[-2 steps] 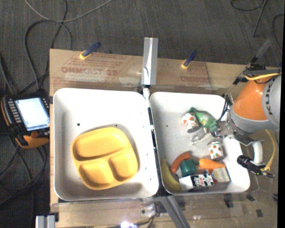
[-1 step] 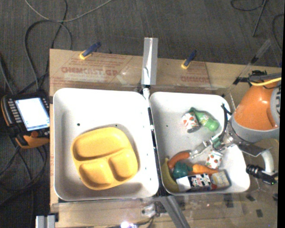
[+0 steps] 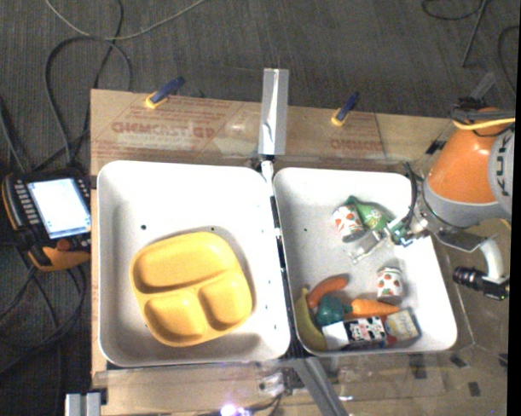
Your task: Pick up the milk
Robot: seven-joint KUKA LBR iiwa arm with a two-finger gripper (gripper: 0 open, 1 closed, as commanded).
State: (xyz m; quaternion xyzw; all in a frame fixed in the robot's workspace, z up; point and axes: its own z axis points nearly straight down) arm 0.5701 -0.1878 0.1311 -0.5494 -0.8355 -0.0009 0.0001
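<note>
On the surface's left side, the left bin [image 3: 106,240] holds a yellow divided plate [image 3: 194,286]. The right bin [image 3: 437,277] holds a strawberry-print cup [image 3: 346,219], a green packet [image 3: 371,215], a second small cup [image 3: 389,284], a carrot [image 3: 376,308], a banana [image 3: 303,319] and the milk [image 3: 367,332], which lies along the bin's near edge. The tool [image 3: 370,237] hovers farther back, well apart from the milk; I cannot tell its state.

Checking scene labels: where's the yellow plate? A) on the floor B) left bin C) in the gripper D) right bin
B: the yellow plate lies flat in the left bin, while the toy food and milk sit in the right bin.
</note>
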